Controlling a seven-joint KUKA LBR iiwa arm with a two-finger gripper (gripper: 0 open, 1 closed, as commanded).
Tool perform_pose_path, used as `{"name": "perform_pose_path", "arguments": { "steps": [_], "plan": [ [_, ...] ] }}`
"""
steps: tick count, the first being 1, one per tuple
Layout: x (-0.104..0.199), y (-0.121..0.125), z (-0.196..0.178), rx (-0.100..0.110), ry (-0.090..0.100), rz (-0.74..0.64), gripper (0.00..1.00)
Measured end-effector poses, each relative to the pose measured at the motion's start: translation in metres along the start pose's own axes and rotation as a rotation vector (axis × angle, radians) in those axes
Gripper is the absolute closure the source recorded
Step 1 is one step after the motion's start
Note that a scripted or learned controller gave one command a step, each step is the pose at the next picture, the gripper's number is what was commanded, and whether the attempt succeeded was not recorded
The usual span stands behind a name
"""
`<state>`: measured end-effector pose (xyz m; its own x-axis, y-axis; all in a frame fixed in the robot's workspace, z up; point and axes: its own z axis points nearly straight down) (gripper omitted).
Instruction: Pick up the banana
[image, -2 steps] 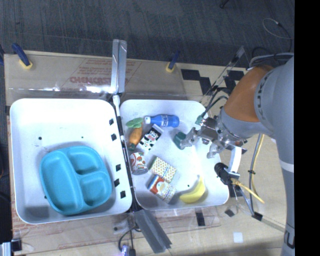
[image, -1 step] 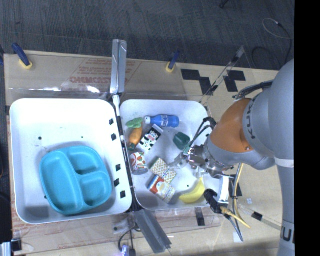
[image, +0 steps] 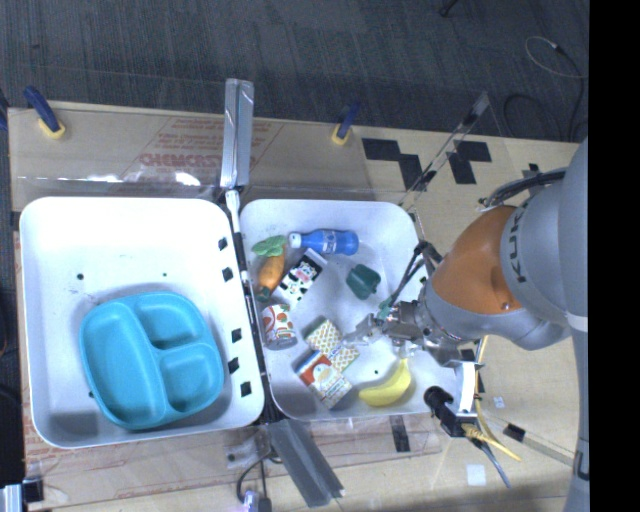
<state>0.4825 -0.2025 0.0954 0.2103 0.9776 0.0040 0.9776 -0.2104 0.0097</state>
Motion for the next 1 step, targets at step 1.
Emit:
{"name": "perform_pose_path", "arguments": {
  "steps": [1],
  "plan": [
    [-0.0008,-0.0008,0.0003,0.002,-0.002,-0.168,0.00]
  ]
}}
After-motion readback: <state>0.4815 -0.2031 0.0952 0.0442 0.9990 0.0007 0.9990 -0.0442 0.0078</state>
